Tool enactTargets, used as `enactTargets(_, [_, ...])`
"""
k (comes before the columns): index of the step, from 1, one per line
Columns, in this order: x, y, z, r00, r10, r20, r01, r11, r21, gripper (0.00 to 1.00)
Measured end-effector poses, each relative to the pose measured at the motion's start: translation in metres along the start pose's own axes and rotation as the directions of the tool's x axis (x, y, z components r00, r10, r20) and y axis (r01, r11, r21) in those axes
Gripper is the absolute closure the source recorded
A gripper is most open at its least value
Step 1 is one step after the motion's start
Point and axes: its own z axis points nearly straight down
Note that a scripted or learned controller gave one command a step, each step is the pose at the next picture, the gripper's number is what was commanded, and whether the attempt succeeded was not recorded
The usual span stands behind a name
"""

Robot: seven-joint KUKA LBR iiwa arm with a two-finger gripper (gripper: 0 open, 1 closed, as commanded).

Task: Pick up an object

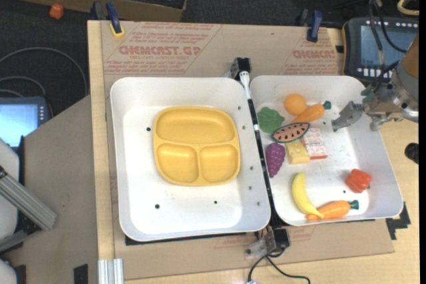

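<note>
The grey two-finger gripper [349, 118] hovers spread open, grasping nothing. Nearest, the small orange plastic carrot [310, 113] looks light, stiff, probably slippery; pinch across its middle

A brown board [200, 43] printed with red lettering covers the bench, held at its top edge by two blue clamps, one at the upper left [114, 18] and one at the upper right [313, 23]. A small orange block [56, 10] lies on the dark floor at the upper left of the frame. A lit blue screen [18, 122] glows at the left edge. A dark tablet [376, 46] stands at the upper right.
</note>
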Motion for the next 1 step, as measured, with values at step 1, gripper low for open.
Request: enactTargets(1, [0.0427, -0.0142, 0.1122, 1.0, -0.002, -0.005, 0.002, 1.0, 0.01, 0.0])
